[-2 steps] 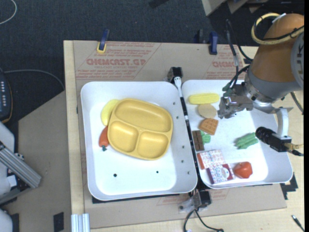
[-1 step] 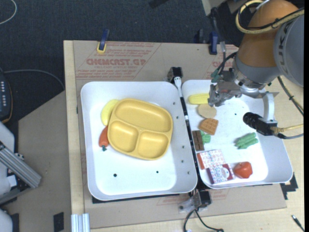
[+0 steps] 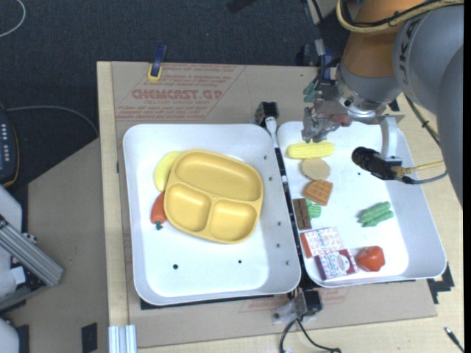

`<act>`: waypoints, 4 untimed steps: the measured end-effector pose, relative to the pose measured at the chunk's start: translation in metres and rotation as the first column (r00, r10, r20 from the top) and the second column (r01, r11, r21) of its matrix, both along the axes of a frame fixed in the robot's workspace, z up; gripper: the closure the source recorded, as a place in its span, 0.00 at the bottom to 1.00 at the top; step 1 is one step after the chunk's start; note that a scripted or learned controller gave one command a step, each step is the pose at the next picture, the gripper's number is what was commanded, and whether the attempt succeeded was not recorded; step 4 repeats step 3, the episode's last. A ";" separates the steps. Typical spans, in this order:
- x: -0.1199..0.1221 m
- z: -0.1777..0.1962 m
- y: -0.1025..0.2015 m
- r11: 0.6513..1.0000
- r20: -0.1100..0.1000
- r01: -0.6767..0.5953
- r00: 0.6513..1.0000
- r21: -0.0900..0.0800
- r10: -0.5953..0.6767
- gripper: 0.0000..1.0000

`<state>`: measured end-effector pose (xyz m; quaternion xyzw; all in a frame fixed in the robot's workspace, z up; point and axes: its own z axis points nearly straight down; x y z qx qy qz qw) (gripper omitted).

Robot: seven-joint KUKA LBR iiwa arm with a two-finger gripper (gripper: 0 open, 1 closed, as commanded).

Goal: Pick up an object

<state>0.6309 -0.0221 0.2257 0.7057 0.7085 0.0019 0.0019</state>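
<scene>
Hovering hand [image 3: 318, 131] above corn [image 3: 310, 151]

We see from one fixed camera above the counter [image 3: 221, 79], looking down at a slant on both white bins [image 3: 140, 197]; the arm [image 3: 412, 43] enters from the right.

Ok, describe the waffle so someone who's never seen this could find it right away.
Look in the right bin, along its left side. Below the yellow corn cob and the round tan cookie lies the waffle: orange-brown, and the one piece there with a grid pattern.
</scene>
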 end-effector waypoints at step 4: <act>0.013 -0.011 0.015 1.000 -0.008 0.004 1.000 -0.001 -0.004 1.00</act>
